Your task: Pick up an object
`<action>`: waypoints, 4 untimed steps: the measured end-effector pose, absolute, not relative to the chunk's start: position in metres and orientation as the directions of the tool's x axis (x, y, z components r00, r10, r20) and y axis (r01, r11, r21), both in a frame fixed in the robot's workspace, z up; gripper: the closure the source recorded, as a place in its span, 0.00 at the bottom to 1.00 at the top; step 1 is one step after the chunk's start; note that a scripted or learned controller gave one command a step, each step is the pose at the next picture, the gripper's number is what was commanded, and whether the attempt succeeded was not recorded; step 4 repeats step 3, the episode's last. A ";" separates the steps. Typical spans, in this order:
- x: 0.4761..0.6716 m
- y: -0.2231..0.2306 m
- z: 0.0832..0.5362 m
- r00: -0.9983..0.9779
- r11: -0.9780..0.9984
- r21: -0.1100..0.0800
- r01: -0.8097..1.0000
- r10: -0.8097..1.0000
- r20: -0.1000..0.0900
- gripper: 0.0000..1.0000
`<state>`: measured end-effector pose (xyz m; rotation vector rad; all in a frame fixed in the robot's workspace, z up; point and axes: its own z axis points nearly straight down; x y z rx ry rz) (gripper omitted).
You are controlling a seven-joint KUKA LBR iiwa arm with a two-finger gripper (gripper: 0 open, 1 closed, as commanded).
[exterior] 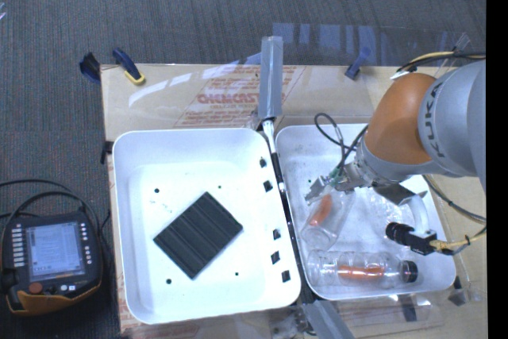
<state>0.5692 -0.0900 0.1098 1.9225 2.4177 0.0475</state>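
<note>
My gripper (pixel 324 186) is low over the left part of the right bin (pixel 295 140), hanging from the grey arm with its orange band. Just below it lies a clear plastic cup (pixel 324 218) with an orange piece inside, close to the gripper or touching it. A clear bottle (pixel 353 267) with a black cap and an orange thing inside lies on its side along the bin's near edge. In the left bin (pixel 135 163) a black ribbed rectangular pad (pixel 198 234) lies flat near the middle.
A grey upright post (pixel 271 83) stands at the far end of the wall between the bins. Blue clamps (pixel 125 66) hold the board at the back. A teach pendant (pixel 49 254) lies on the floor to the left.
</note>
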 end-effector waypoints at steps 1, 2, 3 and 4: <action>0.563 -0.092 0.110 -0.233 0.234 0.057 0.971 0.972 -0.022 0.00; 0.554 -0.092 0.110 -0.344 0.345 0.058 0.937 0.938 -0.034 0.00; 0.553 -0.101 0.109 -0.337 0.337 0.055 0.940 0.941 -0.025 0.00; 0.553 -0.101 0.109 -0.337 0.337 0.055 0.940 0.941 -0.025 0.00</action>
